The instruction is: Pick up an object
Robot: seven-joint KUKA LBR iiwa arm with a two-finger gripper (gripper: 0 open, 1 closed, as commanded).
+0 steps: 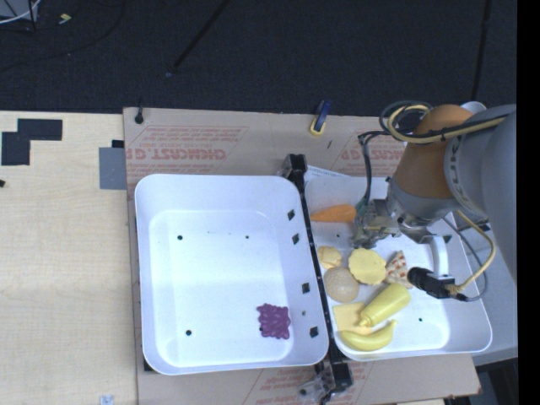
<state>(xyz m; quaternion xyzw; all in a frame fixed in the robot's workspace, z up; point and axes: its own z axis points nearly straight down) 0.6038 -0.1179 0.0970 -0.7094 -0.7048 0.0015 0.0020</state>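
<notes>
The right bin holds toy food: an orange carrot at its far left, a round yellow piece, a beige round piece, a yellow bottle, a banana and a small speckled piece. A purple grape bunch lies in the left bin, near its front right. My gripper hangs low over the right bin, just above the round yellow piece and right of the carrot's tip. Its fingertips are lost against the objects.
The arm's grey body and orange band cover the right bin's far right part. Cables loop over that bin's right side. A blue and yellow clip sits on the cardboard behind the bins. A black divider separates the bins.
</notes>
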